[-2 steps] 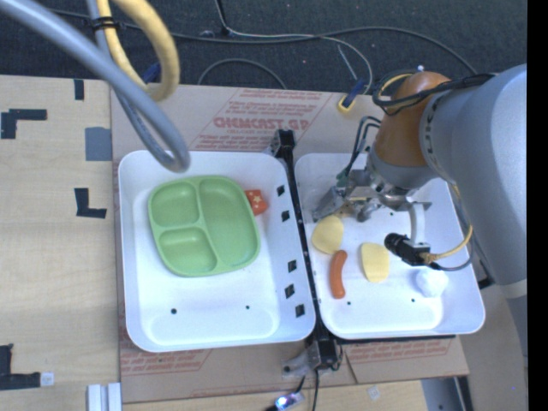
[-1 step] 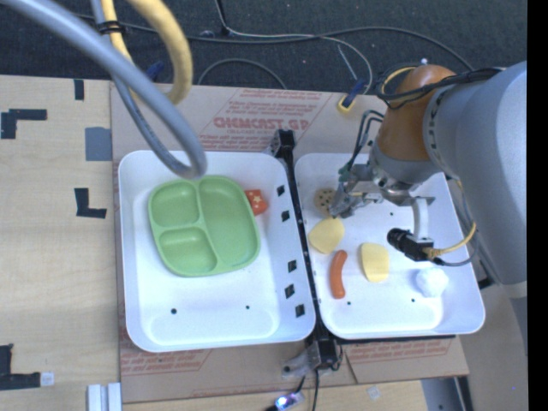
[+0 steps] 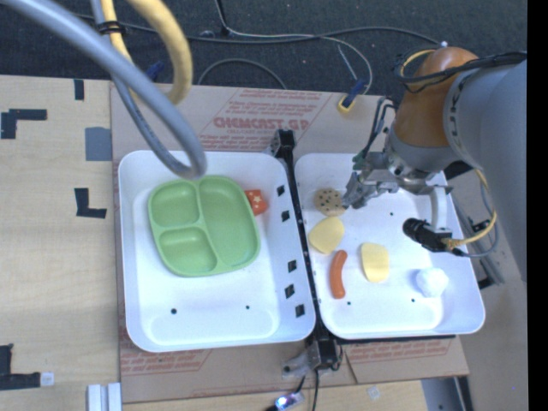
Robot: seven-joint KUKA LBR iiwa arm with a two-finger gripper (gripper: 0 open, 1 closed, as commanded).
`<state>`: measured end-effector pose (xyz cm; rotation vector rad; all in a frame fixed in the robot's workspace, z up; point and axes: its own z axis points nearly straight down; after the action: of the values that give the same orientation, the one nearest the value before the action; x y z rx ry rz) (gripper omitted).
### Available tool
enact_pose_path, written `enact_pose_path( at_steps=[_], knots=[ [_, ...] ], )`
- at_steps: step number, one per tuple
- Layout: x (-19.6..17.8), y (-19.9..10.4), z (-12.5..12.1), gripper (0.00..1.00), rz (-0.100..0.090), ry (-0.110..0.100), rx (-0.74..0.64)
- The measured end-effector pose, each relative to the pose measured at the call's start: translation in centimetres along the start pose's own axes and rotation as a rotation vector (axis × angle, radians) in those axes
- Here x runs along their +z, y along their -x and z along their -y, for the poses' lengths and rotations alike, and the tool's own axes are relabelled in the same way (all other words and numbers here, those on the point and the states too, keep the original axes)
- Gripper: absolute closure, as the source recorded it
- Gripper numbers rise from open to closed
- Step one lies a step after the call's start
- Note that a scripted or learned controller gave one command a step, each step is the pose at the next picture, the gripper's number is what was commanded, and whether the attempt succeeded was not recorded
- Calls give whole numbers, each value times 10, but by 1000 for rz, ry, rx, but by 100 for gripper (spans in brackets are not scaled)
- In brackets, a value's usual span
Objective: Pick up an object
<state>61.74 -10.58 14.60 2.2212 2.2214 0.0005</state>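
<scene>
Cookie [image 3: 325, 199] in the right bin [image 3: 454, 311], just beside the gripper [image 3: 354, 197], near the bin's far left corner.

It looks small, flat, light and stiff, a speckled round toy piece, likely slick plastic; taking it across its rim from above seems best, since it lies flat on the floor. Whether the fingers are apart or together cannot be told. Nearby lie a yellow slice [image 3: 326, 235], a red sausage [image 3: 339, 274] and a yellow wedge [image 3: 374, 262].
</scene>
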Motion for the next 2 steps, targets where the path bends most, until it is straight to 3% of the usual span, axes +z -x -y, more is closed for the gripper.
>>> enact_pose_path(
  at_steps=[2],
  knots=[
    [-93,7,-2,100,0,2,-1]
  ],
)
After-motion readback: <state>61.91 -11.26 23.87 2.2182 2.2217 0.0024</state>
